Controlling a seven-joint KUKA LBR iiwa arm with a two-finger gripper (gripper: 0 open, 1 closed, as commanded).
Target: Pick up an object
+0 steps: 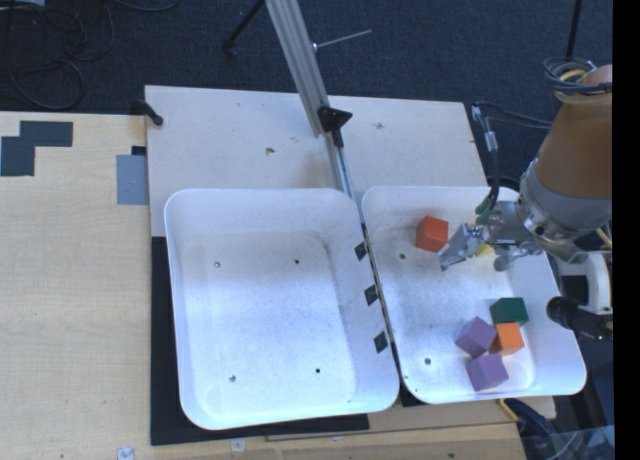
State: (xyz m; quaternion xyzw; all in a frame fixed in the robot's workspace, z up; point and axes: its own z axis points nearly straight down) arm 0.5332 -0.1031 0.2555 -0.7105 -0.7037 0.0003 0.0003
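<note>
Two shallow white plastic bins, left (200, 248) and right (560, 373): smooth, faintly glossy, finely speckled floors. Pale wooden bench top (60, 278): matt, light grain. Ribbed silver metal rail (295, 38): brushed sheen. Orange cube (432, 233), dark green cube (509, 310), small orange cube (511, 337), two purple cubes (476, 335) (487, 371): matt, foam-like. Dark floor covering (430, 38): rough, carpet-like. Arm's orange band (585, 143): smooth, satin.

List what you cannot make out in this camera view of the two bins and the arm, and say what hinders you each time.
1. Gripper: small and blurred, so whether it is open or shut is unclear.
2. Small orange block: partly covered by the green block and a purple block.
3. Right bin: its far right rim lies under the arm.
4. Arm: cut off by the view's right side.
</note>
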